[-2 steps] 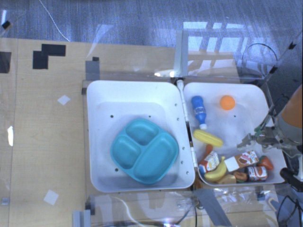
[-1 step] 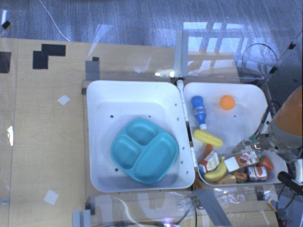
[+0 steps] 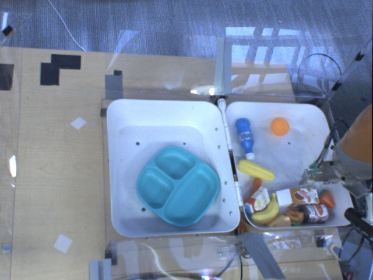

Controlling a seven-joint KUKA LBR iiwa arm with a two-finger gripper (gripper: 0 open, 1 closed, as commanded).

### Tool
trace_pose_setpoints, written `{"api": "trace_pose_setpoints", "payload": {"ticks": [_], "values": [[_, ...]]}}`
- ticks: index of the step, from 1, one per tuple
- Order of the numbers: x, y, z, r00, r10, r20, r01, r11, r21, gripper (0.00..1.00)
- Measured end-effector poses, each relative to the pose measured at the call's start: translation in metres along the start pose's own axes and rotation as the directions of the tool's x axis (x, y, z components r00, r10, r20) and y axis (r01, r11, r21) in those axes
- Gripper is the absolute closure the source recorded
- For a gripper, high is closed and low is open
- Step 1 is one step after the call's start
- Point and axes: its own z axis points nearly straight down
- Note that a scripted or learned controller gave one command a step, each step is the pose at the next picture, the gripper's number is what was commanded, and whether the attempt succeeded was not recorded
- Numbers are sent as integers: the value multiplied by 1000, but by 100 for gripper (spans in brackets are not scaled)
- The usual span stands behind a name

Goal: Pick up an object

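From my remote seat I only had the overhead camera view, so here's what it gave me. Two shallow white bins sat side by side on the wooden bench. The left bin (image 3: 125, 156) held just a teal divided plate (image 3: 178, 185), three compartments, lying flat toward the near middle of that bin.

The right bin (image 3: 303, 112) was where all the pickable stuff was. A blue bottle (image 3: 245, 136) with a white cap lay near the dividing wall, cap pointing toward the near side. An orange ball (image 3: 280, 126) sat by itself toward the far side, well apart from everything else. A yellow corn-like piece (image 3: 256, 170) lay just below the bottle's cap. Along the near wall there was a crowded heap: a banana (image 3: 266, 210), a small white carton (image 3: 284, 198) and a brown-labelled packet (image 3: 309, 212), all touching or overlapping, with a red bit at the right end that I couldn't make out.

The arm came in from the right, its orange band (image 3: 356, 142) at the frame edge. The gripper (image 3: 317, 174) hung over the right side of the right bin, just above the heap. Honestly couldn't tell whether the claw was open or closed, too small and cluttered there. Nothing was visibly in it.
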Motion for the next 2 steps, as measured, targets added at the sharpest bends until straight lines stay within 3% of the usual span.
{"api": "trace_pose_setpoints", "payload": {"ticks": [1,2], "values": [[0,0,0,1000,0,0,0,1000,0,0],[6,-2,12,993,-120,-4,120,993,5,0]]}}
